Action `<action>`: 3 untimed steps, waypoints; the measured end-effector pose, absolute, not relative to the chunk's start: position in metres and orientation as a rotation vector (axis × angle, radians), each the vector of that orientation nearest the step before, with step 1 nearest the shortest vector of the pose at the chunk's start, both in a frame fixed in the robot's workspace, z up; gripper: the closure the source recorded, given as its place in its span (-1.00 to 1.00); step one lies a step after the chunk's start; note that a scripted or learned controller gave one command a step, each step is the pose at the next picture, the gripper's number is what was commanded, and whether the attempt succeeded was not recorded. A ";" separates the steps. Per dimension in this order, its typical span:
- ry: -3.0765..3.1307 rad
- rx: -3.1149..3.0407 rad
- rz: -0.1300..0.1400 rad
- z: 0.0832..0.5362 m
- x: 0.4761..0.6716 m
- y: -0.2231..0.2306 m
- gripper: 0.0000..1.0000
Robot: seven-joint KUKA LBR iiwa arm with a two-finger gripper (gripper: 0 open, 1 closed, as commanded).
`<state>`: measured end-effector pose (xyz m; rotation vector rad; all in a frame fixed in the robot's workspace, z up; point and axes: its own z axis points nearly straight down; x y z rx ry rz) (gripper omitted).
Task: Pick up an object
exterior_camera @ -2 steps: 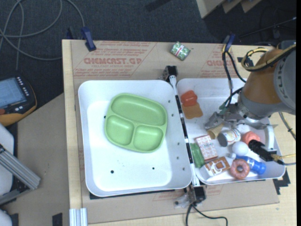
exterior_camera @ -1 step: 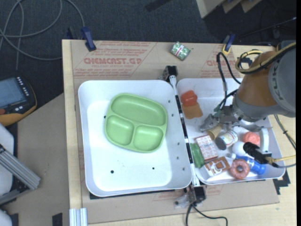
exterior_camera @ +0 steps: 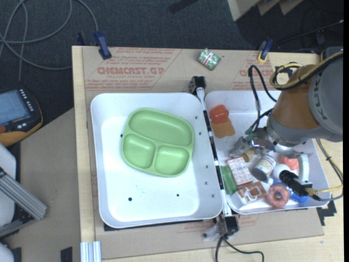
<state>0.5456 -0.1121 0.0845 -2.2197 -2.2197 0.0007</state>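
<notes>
My gripper (exterior_camera: 248, 145) is down inside the right bin (exterior_camera: 235, 99), at the end of the grey arm with its orange band (exterior_camera: 294, 105). It hangs over a heap of small things. Just under it lie a patterned card (exterior_camera: 238, 170) and a silver can (exterior_camera: 264, 165). Left of it, near the bin's far left corner, sit a red-orange block (exterior_camera: 219, 113) and a tan piece (exterior_camera: 224, 129). I see nothing clearly between the fingers.
The left bin (exterior_camera: 109, 201) holds a green divided plate (exterior_camera: 157, 142). The right bin's near part also holds a pink donut (exterior_camera: 278, 196), a brown waffle piece (exterior_camera: 252, 190), a green strip (exterior_camera: 227, 180) and a white bottle (exterior_camera: 285, 175). A small green packet (exterior_camera: 209, 59) lies on the bench behind the bins.
</notes>
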 end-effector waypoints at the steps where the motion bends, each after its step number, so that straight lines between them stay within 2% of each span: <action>1: -2.223 -2.222 -0.001 0.084 0.559 -0.116 -1.00; 2: -2.224 -2.223 -0.003 0.094 0.559 -0.116 1.00; 3: -2.226 -2.219 -0.005 0.186 0.578 -0.033 1.00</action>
